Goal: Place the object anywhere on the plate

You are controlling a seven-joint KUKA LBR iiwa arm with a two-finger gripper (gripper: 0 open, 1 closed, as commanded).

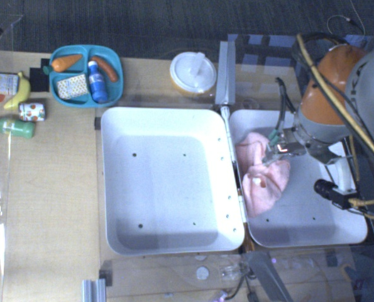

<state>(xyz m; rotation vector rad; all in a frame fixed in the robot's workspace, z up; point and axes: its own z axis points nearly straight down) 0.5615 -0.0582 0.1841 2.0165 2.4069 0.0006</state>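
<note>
A crumpled pink cloth (262, 176) lies in the right bin (312, 222), against its left wall. My gripper (278, 148) is low over the cloth's upper right part and seems to touch it. The grey arm with its orange band (328, 90) comes in from the right above the bin. A blue divided plate (113, 61) sits on the bench at the back left, beyond the left bin. It holds a toy carrot, a blue bottle, a sausage and a small patterned piece.
The left bin (168, 181) stands between the cloth and the plate. A white lidded container (193, 73) sits behind it. A banana (18, 91), a small can (32, 111), a green bottle (11, 127) and a carton lie at far left. Cables hang by the arm.
</note>
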